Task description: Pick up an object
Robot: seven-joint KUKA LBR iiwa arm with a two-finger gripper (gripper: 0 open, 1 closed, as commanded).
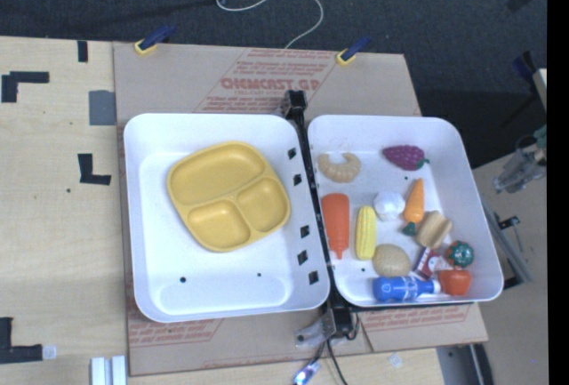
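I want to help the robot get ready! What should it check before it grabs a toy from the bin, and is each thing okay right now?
1. Toys to pick lie in the right bin: ok.
2. An easy target: the purple grapes lie apart from the others: ok.
3. The orange hotdog and yellow corn lie close side by side, tight for fingers: not ok.
4. The blue bottle is crowded by neighbours: not ok.
5. The yellow plate sits in the left bin, out of the way: ok.
6. Gripper ready above the toys: cannot tell.
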